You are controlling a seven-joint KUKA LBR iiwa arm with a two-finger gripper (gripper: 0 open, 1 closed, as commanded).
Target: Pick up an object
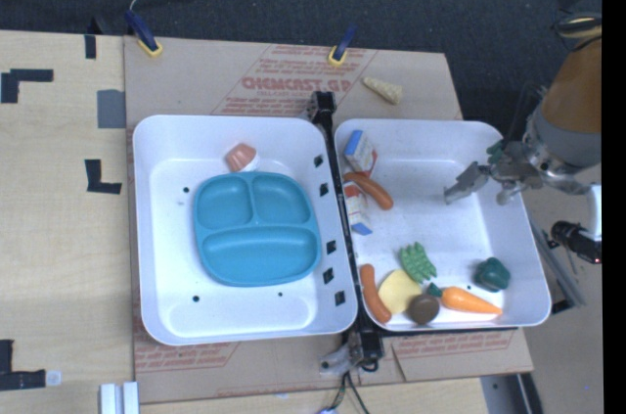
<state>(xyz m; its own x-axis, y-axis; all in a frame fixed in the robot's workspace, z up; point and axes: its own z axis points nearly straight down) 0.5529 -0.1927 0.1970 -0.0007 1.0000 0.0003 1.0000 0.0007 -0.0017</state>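
My gripper (484, 190) hangs over the right side of the right bin (440, 140), open, with nothing between its fingers. Below it in the bin's near corner lie a dark green pepper (492, 273), a carrot (468, 300), a brown lump (424, 307), a yellow piece (396, 289), a green leafy piece (418, 260) and an orange-red sausage (371, 292). Along the bin's left wall are a hot dog (371, 190), a blue and white carton (357, 148) and a small blue scrap (360, 228).
The left bin (166, 143) holds a blue divided plate (258, 228) and a small pink piece (241, 156) behind it. A beige piece (383, 89) lies on the cardboard beyond the bins. Clamps (341, 50) pin the cardboard's far edge.
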